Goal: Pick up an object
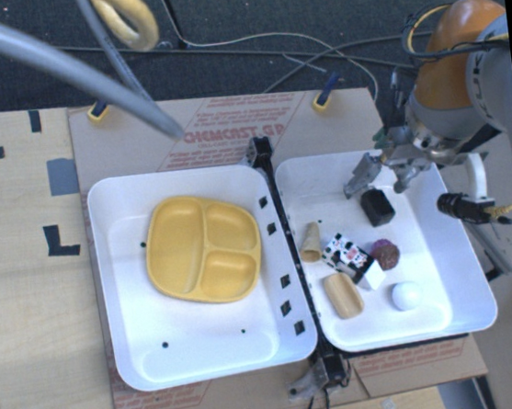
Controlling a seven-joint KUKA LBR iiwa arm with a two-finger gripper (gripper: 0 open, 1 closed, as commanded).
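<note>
Red print on the brown cardboard sheet (219, 129) under the two bins reads roughly "CHEMCAST GP" (the middle letters are clear, the rest blurred); smaller lines around it stay illegible.

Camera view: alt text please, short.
The gripper hangs open over the right bin, above a black block, near small items including a white ball. The left bin holds a yellow divided plate.

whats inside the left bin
The left bin holds one yellow divided plate, lying flat with its three sections bare. A few small dark specks dot the bin floor. Whatever lies beneath the plate is covered.
</note>
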